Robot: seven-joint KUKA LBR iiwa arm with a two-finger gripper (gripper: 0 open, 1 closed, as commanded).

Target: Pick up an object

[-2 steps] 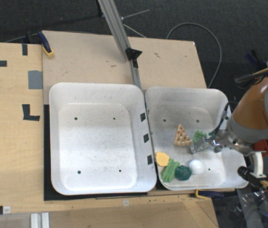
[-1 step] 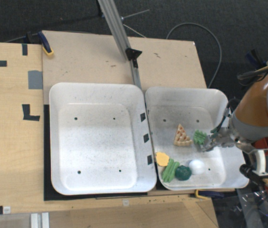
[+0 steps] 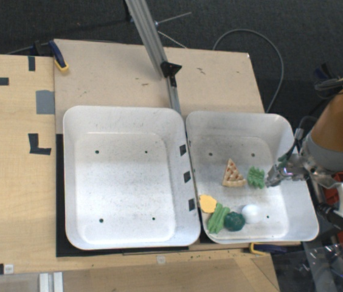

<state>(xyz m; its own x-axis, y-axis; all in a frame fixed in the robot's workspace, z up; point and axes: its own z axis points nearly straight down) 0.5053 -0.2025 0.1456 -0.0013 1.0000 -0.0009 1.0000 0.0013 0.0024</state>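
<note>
From the camera above the bench, two shallow white bins sit side by side. The left bin (image 3: 123, 175) holds nothing that can be made out. The right bin (image 3: 250, 126) carries a small cluster of toy pieces toward its near half: a pizza slice (image 3: 233, 174) with a pale crust and red dots, a bright green leafy piece (image 3: 256, 177) just to its right, a yellow-orange piece (image 3: 207, 204) close to the wall shared with the other bin, a long green pod-like piece (image 3: 218, 218) beside it, a dark green rounded piece (image 3: 234, 221) and a white ball (image 3: 250, 212) touching or nearly touching that one.

The arm comes in from the right, orange band above the wrist, and its gripper (image 3: 276, 175) sits low inside the right bin, right beside the green leafy piece. Whether it is parted or closed cannot be told at this size, and nothing is visibly held between its tips.

The leafy piece looks like the likely target. The risk appears to be a miss: coming in from the side, the tool may nudge the light piece into the pizza slice rather than straddle it, or close on only a frill that slips out on the lift. The bin's right wall is also near the wrist and could be struck.
</note>
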